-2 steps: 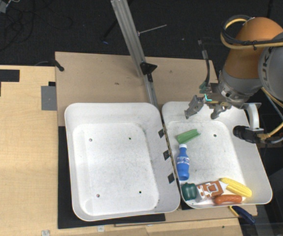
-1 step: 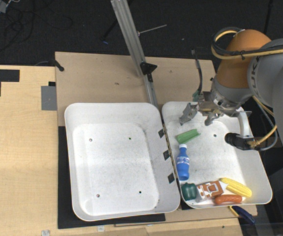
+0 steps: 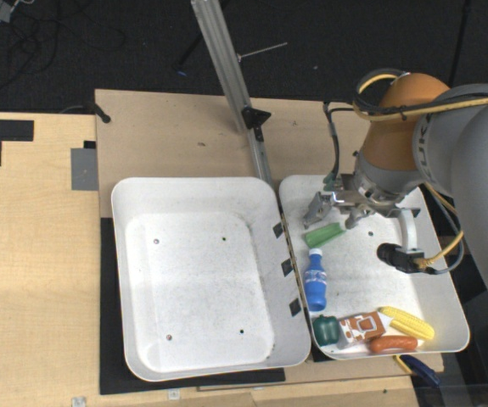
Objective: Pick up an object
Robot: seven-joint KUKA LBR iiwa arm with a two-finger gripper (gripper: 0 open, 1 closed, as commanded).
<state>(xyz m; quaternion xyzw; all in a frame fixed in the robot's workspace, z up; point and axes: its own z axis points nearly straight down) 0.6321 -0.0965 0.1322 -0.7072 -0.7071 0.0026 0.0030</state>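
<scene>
My gripper [image 3: 335,214] hangs over the back left part of the right bin [image 3: 447,312], open, with its fingers spread. Just below the fingertips a green block [image 3: 324,234] lies tilted on the bin floor; I see nothing held between the fingers. A blue bottle [image 3: 315,282] with a white cap lies along the bin's left wall. At the front of the bin sit a dark green item [image 3: 326,330], an orange and white packet [image 3: 362,325], a yellow corn cob [image 3: 406,322] and a red sausage [image 3: 392,343].
The left bin [image 3: 142,202] stands beside the right one, with black clips [image 3: 286,265] along the shared wall. A slanted metal rail [image 3: 227,66] rises behind the bins. A black cable fitting [image 3: 396,257] hangs from the arm over the right bin.
</scene>
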